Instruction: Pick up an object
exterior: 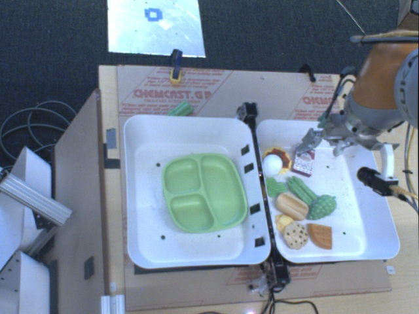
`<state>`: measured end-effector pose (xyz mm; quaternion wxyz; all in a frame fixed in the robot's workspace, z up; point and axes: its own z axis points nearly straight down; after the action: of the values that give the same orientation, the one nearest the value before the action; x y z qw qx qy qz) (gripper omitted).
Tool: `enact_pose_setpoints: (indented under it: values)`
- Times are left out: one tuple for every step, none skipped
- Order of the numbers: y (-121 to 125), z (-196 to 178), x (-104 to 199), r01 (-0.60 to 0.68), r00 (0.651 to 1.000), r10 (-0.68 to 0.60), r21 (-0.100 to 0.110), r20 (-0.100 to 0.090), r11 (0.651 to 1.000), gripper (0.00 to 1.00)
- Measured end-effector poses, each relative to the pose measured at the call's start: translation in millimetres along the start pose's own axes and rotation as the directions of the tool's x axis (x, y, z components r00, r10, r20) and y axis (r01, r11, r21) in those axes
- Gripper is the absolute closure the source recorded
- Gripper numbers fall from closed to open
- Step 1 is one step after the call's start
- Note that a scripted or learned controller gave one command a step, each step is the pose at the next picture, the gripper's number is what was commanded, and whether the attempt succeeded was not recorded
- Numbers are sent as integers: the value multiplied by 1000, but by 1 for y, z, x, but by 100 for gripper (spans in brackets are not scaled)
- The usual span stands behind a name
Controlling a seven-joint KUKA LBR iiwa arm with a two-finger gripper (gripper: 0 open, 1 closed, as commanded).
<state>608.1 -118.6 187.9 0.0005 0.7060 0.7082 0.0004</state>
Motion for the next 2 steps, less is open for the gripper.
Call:
enact_pose_setpoints:
  values:
    - [44,63,-21,2,1000,-2,-4,3,1000,0]
    - [62,102,-86,-5,1000,5,-6,-2,1000,0]
